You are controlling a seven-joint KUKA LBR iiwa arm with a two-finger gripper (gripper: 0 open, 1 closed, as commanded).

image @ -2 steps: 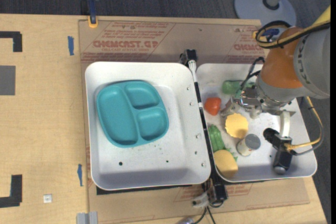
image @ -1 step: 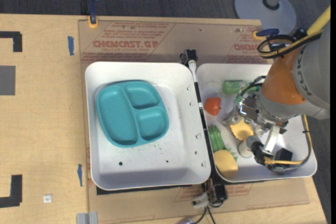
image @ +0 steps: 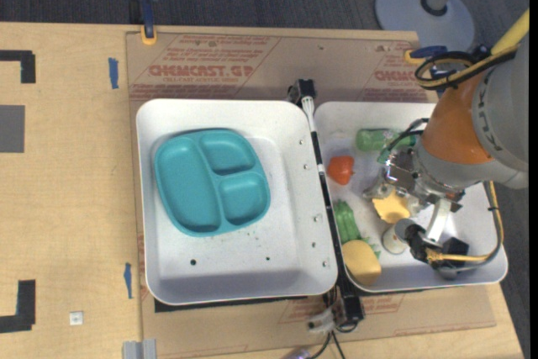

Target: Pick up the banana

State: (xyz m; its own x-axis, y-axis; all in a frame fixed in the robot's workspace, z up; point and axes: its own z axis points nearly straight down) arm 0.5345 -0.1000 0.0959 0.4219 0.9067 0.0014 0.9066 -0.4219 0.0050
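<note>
I have the arm reaching in from three o'clock, low over the right bin (image: 496, 265), with the claw (image: 420, 219) down among the toy food. The wrist hides the tips, so I cannot tell whether it is spread or pressed together, and I see nothing pinched in it.

The banana is hard to pick out. My best guess is the pale yellow wedge (image: 388, 208) lying just at nine o'clock of the claw, touching or nearly touching the metal; I would not swear to it. A rounder yellow piece (image: 363, 261) sits at the bin's seven o'clock corner, against the wall, and could be a lemon or potato instead.

Other items crowd the same bin: a red tomato (image: 340, 170) near the shared wall, a green vegetable (image: 345, 220) below it, another green piece (image: 371, 139) toward twelve o'clock. That clutter is probably why the arm comes in so steeply.

The left bin (image: 168, 265) holds a teal divided plate (image: 210, 181), well apart from the work. Both bins rest on the table (image: 67, 181).
</note>
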